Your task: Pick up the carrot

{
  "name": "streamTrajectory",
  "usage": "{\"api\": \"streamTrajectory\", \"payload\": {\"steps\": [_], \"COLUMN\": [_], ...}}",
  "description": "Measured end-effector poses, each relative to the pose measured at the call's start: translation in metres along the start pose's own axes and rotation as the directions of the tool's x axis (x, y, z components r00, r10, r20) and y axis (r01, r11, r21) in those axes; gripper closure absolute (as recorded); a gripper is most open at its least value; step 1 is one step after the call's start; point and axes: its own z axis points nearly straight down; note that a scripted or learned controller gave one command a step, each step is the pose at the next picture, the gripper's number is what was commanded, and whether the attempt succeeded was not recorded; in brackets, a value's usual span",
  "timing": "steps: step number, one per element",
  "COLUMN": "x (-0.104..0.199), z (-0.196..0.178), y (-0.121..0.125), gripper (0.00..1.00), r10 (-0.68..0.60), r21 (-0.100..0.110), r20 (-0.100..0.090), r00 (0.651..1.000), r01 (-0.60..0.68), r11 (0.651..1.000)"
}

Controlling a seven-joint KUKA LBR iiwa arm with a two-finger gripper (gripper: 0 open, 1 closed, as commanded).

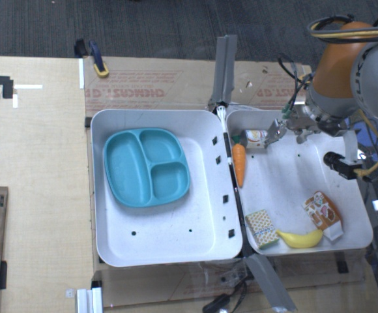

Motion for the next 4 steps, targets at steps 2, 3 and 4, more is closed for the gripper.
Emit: {"api": "streamTrajectory", "payload": {"steps": [2, 3, 4], "x": [0.021, 0.021, 0.023], "z": [0.002, 0.046, 0.043], "y": [0.004, 0.019, 0.02], "gripper": [0.0, 0.0, 0.0], "r10": [-0.1, -0.2, -0.437], "r21": [-0.004, 0.008, -0.002], "r20": [0.002, 0.0, 0.002], "r00": [0.995, 0.98, 0.899], "r01": [0.1, 0.2, 0.437], "r11": [0.995, 0.98, 0.899]}}
